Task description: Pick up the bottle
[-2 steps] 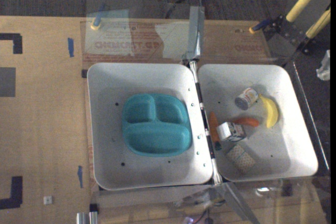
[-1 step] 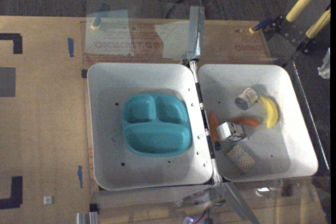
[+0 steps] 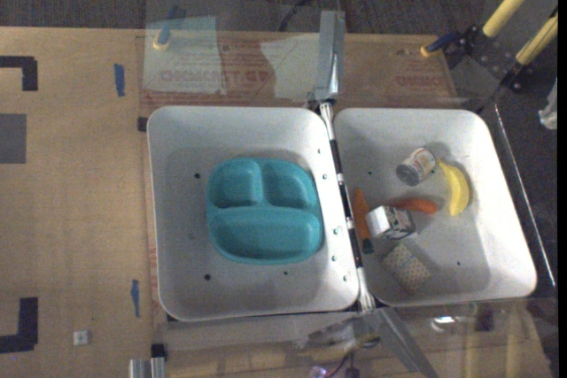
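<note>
In the left bin lies a teal tray [image 3: 263, 210]. Right of it, just left of the banana [image 3: 455, 188], the small bottle [image 3: 416, 165] lies tipped. It is likely light, stiff and rollable, so grasp across its body. The gripper's state cannot be told.

I cannot read any words here. A clear sheet [image 3: 190, 57] lies on my surface [image 3: 71, 190] behind the left bin [image 3: 168, 137], and it has pale red letters on it, but they are upside down and too faint for me to make out. The small bottle [image 3: 415, 165] in the right bin [image 3: 505, 181] has a label, but it is too blurry to read.
</note>
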Motion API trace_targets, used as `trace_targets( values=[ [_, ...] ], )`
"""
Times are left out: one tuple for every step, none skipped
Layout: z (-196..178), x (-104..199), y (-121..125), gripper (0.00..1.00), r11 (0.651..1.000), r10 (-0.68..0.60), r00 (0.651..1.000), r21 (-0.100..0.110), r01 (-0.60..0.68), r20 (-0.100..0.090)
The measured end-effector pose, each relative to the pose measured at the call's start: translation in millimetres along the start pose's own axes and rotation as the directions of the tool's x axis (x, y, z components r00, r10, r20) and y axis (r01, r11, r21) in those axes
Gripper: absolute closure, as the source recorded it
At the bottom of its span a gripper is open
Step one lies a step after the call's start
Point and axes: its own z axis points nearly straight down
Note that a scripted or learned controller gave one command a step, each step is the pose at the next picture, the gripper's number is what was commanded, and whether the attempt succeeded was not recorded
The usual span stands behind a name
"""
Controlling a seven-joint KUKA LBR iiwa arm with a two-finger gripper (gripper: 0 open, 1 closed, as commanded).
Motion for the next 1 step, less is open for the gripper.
trace_targets(
  values=[
    [-8.0, 0.5, 1.2, 1.0, 1.0, -0.002, 1.0, 0.003, 0.002, 0.002]
  ],
)
